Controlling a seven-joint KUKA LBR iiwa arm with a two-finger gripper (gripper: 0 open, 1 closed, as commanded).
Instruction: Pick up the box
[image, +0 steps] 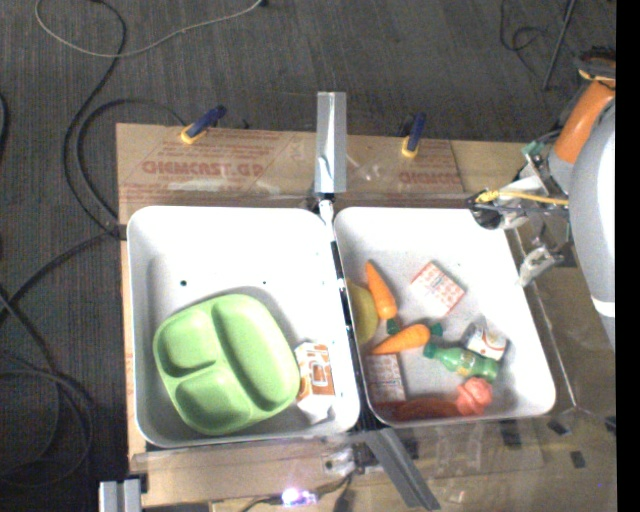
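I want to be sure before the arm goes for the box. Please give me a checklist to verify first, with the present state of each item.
1. Box visible in the right bin: ok.
2. Box top uncovered: ok.
3. Space around the box: ok; the carrots lie apart from it.
4. Gripper over the box: not ok; it is at the bin's right rim.
5. Fingers ready: cannot tell.
6. Only one box-like item: not ok; a carton lies beside the green plate.
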